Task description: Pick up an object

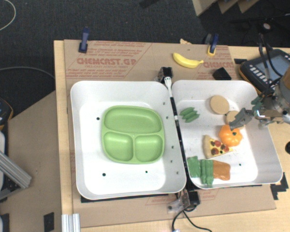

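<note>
Bench is carrying two white bins. Left bin (87, 173) is holding a green divided tray (133, 133). Right bin (266, 166) is holding the loose items, and the arm (285, 98) is reaching in over its right wall.

Gripper (239, 119) is hanging just above and right of the orange toy fruit (231, 136), which is sitting mid-bin, touching the pizza slice (215, 146). Whether the pincer is released or clenched: cannot tell, too small and blurred.

Step judged: approaching, with nothing seen between the fingers. Next move is probably calling for a short descent centred on the fruit, clear of the tan disc (219, 104) nearby.

Smaller items: green-and-orange piece (209, 170) at the near wall; green pod (189, 114) by the divider.
</note>
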